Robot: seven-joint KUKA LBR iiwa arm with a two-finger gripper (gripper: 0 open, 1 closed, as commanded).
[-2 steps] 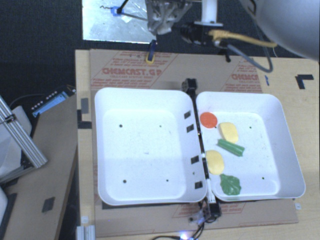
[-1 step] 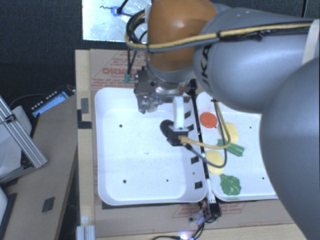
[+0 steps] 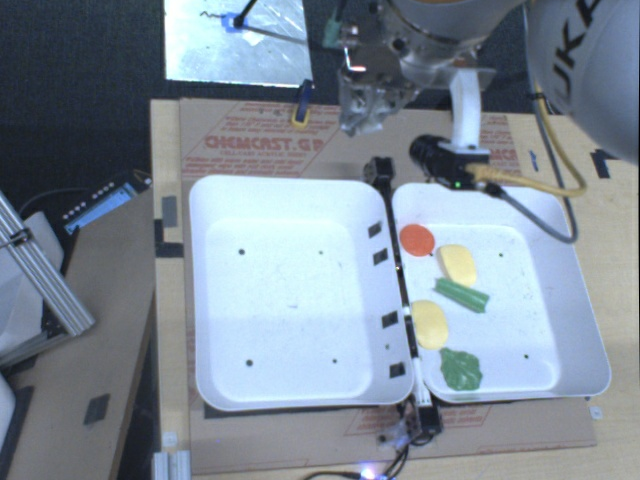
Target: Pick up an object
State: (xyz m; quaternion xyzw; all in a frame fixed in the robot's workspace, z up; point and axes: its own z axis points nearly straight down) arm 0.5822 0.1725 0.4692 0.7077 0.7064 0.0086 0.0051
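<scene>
Five small objects lie in the right bin (image 3: 560, 268), clustered along its left side near the divider between the bins; an orange disc (image 3: 417, 239) sits farthest back, with a yellow piece (image 3: 459, 265) just beside it, a green stick (image 3: 461, 295) in front of that, a second yellow piece (image 3: 430, 324) nearer the divider, and a green lump (image 3: 461, 369) closest to the front rim; the left bin (image 3: 215, 268) adjoins it on the brown bench (image 3: 170, 158); the gripper (image 3: 368, 108) hangs above the bench behind the bins, well apart from every object, the grey arm (image 3: 585, 48) entering from the upper right; whether its fingers are spread or closed cannot be told, and nothing is seen between them.
</scene>
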